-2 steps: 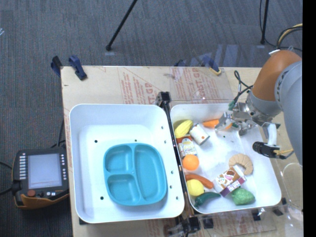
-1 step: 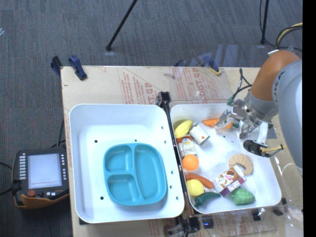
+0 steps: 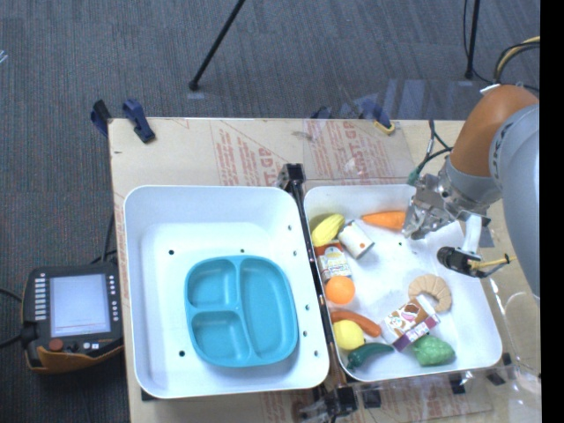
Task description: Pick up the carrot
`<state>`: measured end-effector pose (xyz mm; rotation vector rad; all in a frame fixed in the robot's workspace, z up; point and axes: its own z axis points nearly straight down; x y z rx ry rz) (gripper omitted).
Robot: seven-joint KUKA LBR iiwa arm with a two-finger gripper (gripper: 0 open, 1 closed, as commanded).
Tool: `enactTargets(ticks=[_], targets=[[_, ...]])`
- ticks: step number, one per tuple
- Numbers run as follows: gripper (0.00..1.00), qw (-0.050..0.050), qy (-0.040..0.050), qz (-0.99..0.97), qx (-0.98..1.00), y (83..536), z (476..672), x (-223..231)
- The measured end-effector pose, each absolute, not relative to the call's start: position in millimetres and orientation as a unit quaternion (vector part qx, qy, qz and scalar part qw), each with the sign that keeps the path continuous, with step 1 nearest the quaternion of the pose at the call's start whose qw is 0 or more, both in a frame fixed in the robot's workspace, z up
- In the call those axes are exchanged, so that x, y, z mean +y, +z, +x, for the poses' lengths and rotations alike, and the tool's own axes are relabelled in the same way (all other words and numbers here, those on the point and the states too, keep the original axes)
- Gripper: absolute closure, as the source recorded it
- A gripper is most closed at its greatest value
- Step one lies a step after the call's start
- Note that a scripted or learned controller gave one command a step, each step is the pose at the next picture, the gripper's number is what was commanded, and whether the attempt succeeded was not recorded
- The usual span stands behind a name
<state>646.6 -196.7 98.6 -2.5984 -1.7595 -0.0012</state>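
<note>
Carrot lies near the right bin's far wall, hand at its tip, grip unclear.

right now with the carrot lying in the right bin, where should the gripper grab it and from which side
Probably the thick middle of the carrot, coming straight down from above. It lies flat on the bin floor, long axis roughly left-right, tapering toward the gripper, so fingers should close across its width. The small can sits close at its left end, so staying mid-body or slightly right looks safer.
</note>
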Motion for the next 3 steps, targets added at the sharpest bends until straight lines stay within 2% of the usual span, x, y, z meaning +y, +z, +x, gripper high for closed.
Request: enactTargets(ticks=[1,2,3], targets=[[0.00,0.002,-0.0001,-0.828,-0.561,98,646.5,-196],[1.00,0.002,0.0005,-0.826,-0.563,108,647.0,-196],[0.00,0.003,0.0007,-0.826,-0.564,108,647.0,-195]])
